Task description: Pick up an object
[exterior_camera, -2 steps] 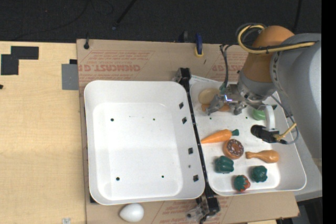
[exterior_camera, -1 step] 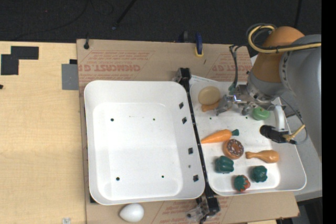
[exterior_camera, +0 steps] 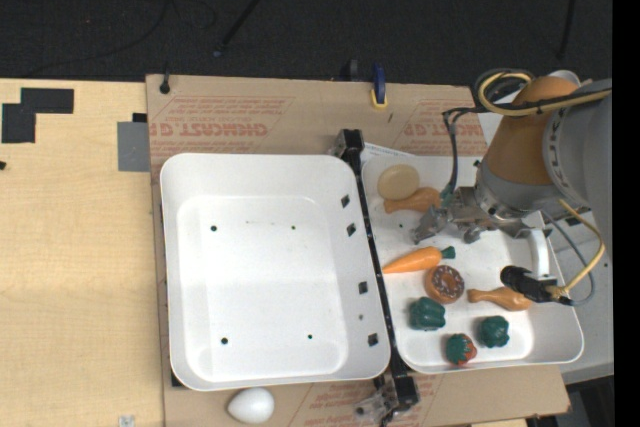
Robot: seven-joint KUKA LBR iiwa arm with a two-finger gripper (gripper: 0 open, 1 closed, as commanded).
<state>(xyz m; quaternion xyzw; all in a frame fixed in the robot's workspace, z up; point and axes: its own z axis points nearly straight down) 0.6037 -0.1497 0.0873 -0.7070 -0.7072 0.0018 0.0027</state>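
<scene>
My gripper (exterior_camera: 441,232) hangs low over the back half of the right bin (exterior_camera: 560,347), its fingers spread open with nothing between them. An orange toy carrot (exterior_camera: 410,262) lies just in front of it. To its back left lie a tan drumstick (exterior_camera: 409,203) and a pale round piece (exterior_camera: 398,181). Further toward the front sit a brown round donut (exterior_camera: 444,283), a second drumstick (exterior_camera: 498,297), two green pieces (exterior_camera: 427,313) (exterior_camera: 492,331) and a small red and green piece (exterior_camera: 459,348).
The left bin (exterior_camera: 180,215) stands beside the right one, with a black divider (exterior_camera: 364,245) between them. A white egg (exterior_camera: 250,405) lies on the bench in front of the left bin. The arm and its cables (exterior_camera: 545,165) cover the right bin's back right corner.
</scene>
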